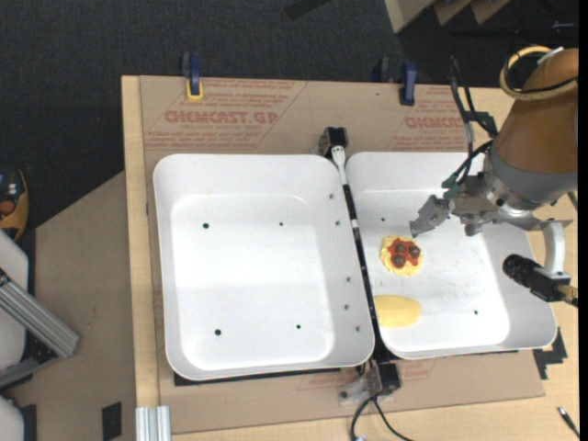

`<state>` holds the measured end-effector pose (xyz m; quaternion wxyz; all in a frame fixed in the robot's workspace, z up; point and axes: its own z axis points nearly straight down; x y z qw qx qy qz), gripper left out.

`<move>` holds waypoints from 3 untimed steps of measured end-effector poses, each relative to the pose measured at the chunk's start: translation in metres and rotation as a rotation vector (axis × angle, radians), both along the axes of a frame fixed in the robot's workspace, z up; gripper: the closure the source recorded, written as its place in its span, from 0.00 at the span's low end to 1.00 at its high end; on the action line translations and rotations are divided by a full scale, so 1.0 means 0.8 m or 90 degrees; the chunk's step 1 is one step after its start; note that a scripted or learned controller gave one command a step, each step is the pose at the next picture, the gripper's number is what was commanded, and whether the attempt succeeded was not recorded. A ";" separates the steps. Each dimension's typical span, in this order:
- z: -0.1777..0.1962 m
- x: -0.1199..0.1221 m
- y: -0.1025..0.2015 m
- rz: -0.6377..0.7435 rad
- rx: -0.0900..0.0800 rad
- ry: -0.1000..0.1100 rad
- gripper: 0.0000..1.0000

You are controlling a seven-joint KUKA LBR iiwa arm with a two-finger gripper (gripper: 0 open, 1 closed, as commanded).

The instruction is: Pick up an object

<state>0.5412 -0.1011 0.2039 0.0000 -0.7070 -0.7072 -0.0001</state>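
- At the far left we see the left bin [248, 265], a shallow white tray with a few small dark dots on its floor, resting on a brown board [276, 108] printed with red lettering.
- Two blue clamps [192, 73] grip the board's far edge, one above each bin.
- A dark divider strip [354, 237] runs between the two bins, which sit side by side and touching.
- In the right bin [487, 324] we find a small round yellow piece topped with red and dark bits [401, 254], near the bin's middle.
- Just nearer the front edge lies a plain pale yellow oval piece [398, 311], apart from the first.
- The gripper [430, 217] hangs above the right bin, just up and right of the topped piece; its fingers look parted and hold nothing, though the slant makes us less sure how wide they stand.
- The grey arm with its orange band [542, 108] enters from the right.
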 end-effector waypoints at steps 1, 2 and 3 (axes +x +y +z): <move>-0.115 0.031 0.007 0.001 0.001 0.005 0.00; -0.150 0.038 -0.019 -0.001 0.000 0.001 0.00; -0.136 0.038 -0.019 -0.001 0.000 0.000 1.00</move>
